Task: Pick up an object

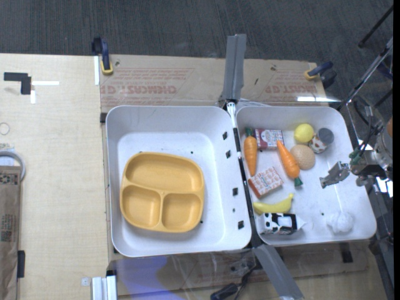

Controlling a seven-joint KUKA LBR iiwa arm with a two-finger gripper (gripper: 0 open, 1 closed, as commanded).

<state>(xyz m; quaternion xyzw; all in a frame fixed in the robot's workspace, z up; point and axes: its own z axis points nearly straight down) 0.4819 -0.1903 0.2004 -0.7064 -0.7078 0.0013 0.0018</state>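
Two shallow white bins side by side on light wood tabletop (56, 167). Left bin (115, 186), centre of frame: holds yellow three-compartment plastic plate (164, 191), nothing on it.

Right bin (356, 227), centre-right: all candidate objs clustered in its left and upper part. Orange toy carrot (250, 155) lying along left wall; second orange carrot (288, 160) tilted, just beside tan egg-shaped obj (304, 157). Red-and-white small carton (270, 138) near top, between the two carrots. Yellow round lemon-like ball (304, 133) and grey/white round obj (322, 140) at upper right of cluster, close together. Pink-white box (265, 181) mid-left, yellow toy banana (274, 204) just below it, black-and-white cow-pattern carton (279, 223) at lower left of bin. White crumpled lump (341, 222) alone at lower right.

Grey end effector (334, 175) at right side of bin, over bare floor, apart from cluster; nearest neighbours: tan obj and tilted carrot up-left, white lump below. Nothing seen between fingers; open or closed – can't tell at this size.
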